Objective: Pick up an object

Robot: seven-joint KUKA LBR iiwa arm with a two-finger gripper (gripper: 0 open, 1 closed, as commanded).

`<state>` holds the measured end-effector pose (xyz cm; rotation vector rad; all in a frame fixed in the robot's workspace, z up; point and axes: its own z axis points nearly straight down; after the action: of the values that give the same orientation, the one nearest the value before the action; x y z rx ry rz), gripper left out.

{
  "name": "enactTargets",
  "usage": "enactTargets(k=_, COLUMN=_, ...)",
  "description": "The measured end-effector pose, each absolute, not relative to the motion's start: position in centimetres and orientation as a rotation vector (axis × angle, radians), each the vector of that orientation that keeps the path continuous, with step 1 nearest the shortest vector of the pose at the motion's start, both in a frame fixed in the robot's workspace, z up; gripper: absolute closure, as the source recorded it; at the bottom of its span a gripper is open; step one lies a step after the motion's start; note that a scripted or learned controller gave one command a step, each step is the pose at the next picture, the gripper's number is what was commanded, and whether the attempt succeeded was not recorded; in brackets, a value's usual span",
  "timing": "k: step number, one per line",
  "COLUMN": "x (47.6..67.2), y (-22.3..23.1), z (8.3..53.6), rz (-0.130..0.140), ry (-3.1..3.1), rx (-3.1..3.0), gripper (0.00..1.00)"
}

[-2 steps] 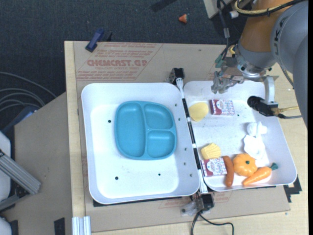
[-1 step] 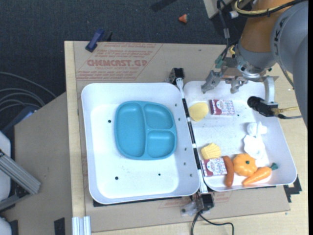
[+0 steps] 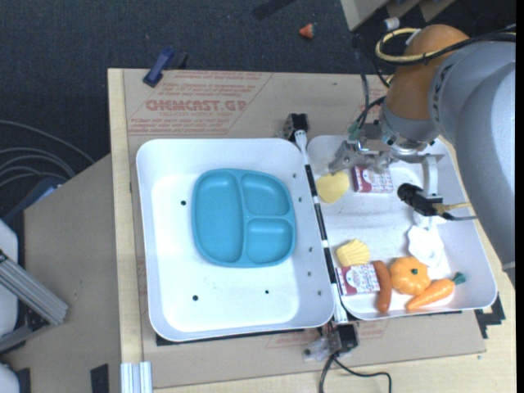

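Over the right bin (image 3: 483, 289), the gripper (image 3: 366, 155) hangs beside a pale yellow lump (image 3: 332, 187); whether it is parted or closed, I cannot tell. It may miss.

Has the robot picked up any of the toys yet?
Not yet, as far as I can see. The pincer is down in the right bin, right beside the pale yellow toy, so it seems to be trying for that one. The orange, carrot and other toys lie in the bin. Grabbing and lifting are left.
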<state>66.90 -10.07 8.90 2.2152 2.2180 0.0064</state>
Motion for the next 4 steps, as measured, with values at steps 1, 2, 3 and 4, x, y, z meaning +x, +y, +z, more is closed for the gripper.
enactTargets(k=1, x=66.9, y=-11.7, z=8.9, rz=0.008, ry=2.217, rx=2.214, gripper=0.00)
enactTargets(k=2, x=67.0, y=-11.8, z=10.1, rz=0.008, ry=2.214, rx=2.208, gripper=1.00)
enactTargets(k=3, x=67.0, y=-11.8, z=10.0, rz=0.007, ry=2.214, rx=2.208, gripper=0.00)
enactTargets(k=4, x=66.9, y=-12.1, z=8.9, rz=0.007, ry=2.219, rx=2.215, gripper=0.00)
